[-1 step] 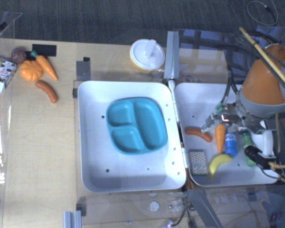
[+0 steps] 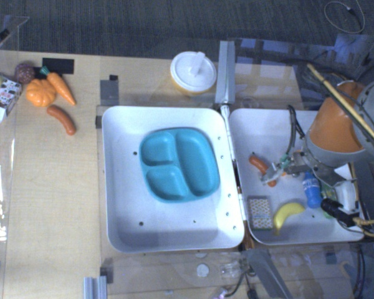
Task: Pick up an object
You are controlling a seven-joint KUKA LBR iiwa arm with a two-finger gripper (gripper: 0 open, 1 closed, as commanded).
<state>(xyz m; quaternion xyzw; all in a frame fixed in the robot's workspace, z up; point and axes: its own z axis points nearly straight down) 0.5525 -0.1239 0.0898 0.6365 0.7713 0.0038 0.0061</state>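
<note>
A: What is seen nearest the lower edge?

B: In the right white bin, a curved yellow plastic banana is laid just beside a small grey speckled sponge block. A blue bottle-shaped object is found slightly further in.

A: And the tool?

B: It is lowered over a small orange sausage-shaped toy, probably so that the toy can be closed upon. Whether the tool is apart or together cannot be told, and no object is seen held.

A: Beyond that?

B: A blue three-compartment plastic tray is set in the left white bin, likely as a drop place. Further off, on the wooden counter, a white lidded cup and spare toy vegetables, an orange carrot among them, are kept out of reach.
</note>
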